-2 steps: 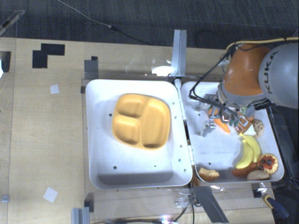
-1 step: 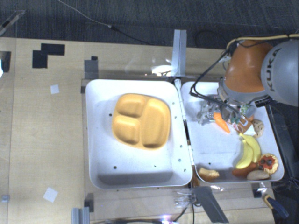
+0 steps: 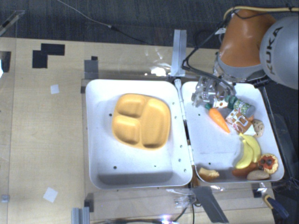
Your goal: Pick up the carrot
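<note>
The carrot is small and orange. It lies on the floor of the right bin, slanting from upper left to lower right. My gripper hangs over the bin's far end, right at the carrot's upper tip. The grey arm with its orange band reaches in from the upper right and hides the bin's far right corner. Nothing shows the carrot lifted off the floor.
A colourful packet lies against the carrot's right side. Nearby are a banana, a round brown piece, a red-orange fruit and a bread-like piece. The left bin holds a yellow divided plate.
</note>
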`<state>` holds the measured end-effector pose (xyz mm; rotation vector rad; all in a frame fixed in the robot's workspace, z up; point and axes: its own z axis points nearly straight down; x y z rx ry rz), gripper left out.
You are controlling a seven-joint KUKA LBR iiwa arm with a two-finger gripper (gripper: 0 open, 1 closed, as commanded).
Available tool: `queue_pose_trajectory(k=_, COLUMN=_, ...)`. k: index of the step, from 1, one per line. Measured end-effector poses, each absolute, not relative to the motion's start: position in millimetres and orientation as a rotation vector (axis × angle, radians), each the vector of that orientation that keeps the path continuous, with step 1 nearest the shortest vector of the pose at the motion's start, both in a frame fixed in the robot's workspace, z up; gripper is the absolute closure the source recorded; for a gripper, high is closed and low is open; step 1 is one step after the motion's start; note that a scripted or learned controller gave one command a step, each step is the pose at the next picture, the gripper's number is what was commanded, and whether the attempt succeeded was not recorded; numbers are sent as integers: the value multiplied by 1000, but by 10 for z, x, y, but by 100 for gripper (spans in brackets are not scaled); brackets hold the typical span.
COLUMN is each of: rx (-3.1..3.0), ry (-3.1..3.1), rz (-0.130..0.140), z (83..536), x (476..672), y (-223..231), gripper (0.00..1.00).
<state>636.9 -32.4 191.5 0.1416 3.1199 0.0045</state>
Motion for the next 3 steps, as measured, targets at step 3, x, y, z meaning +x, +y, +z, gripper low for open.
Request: queue_pose_trajectory(k=3, rx=146, ry=3119, rz=0, z=905, x=5422, y=-873, gripper=0)
